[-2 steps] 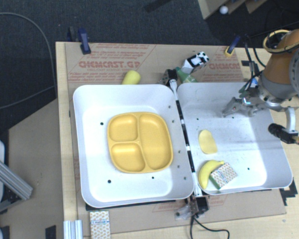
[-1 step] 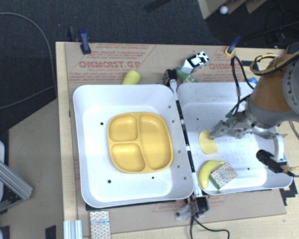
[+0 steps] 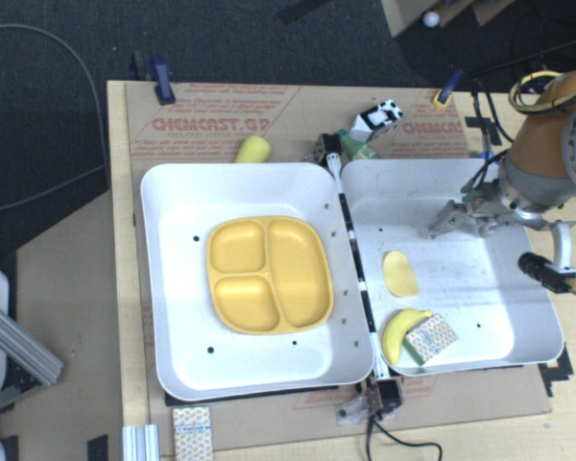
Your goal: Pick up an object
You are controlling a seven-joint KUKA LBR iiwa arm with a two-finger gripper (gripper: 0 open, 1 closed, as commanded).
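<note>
The right bin (image 3: pixel 518 257) holds a flat pale yellow piece (image 3: pixel 400 274), a yellow banana (image 3: pixel 397 334) and a small patterned block with a green edge (image 3: pixel 430 337) leaning against the banana. My gripper (image 3: pixel 458 221) hovers over the bin's upper middle, up and to the right of the flat piece and apart from it. Its grey fingers (image 3: pixel 442 223) look spread, with nothing between them. The grey arm with its orange band (image 3: pixel 542 142) comes in from the right.
A yellow divided plate (image 3: pixel 269 274) lies in the left bin (image 3: pixel 173 257). Behind the bins sit a yellow lemon-like toy (image 3: pixel 253 149) and a black-and-white toy (image 3: pixel 379 117). Blue clamps (image 3: pixel 160 80) hold the board's far edge. The arm's black fitting (image 3: pixel 549 272) overhangs the right bin's edge.
</note>
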